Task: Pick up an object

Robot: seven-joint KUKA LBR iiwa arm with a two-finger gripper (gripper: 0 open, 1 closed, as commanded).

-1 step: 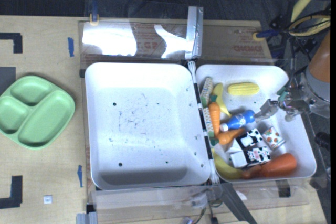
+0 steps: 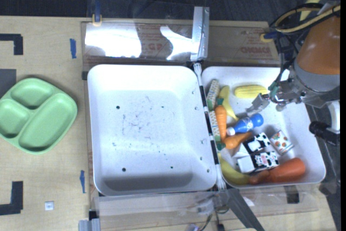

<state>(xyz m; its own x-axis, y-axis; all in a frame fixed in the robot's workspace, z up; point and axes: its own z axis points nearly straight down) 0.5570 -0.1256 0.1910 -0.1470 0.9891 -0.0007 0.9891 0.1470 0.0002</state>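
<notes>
The right white bin (image 2: 316, 140) holds a heap of toy items. Among them are a yellow corn cob (image 2: 248, 91), a banana (image 2: 225, 101), a small orange carrot (image 2: 220, 120), a blue bottle (image 2: 247, 124) and a black-and-white cow-patterned block (image 2: 259, 152). A small white cube with red spots (image 2: 280, 142) and a large orange carrot (image 2: 282, 170) lie there too. My gripper (image 2: 263, 101) hangs over the bin's upper middle, just right of the corn cob and above the blue bottle. Nothing is visibly held in it.
The left white bin (image 2: 143, 127) sits beside the right one, with a ridge between them. A green divided plate (image 2: 35, 114) rests on the bench at far left. A clear panel (image 2: 140, 35) stands behind the left bin. Cables and the arm body crowd the upper right.
</notes>
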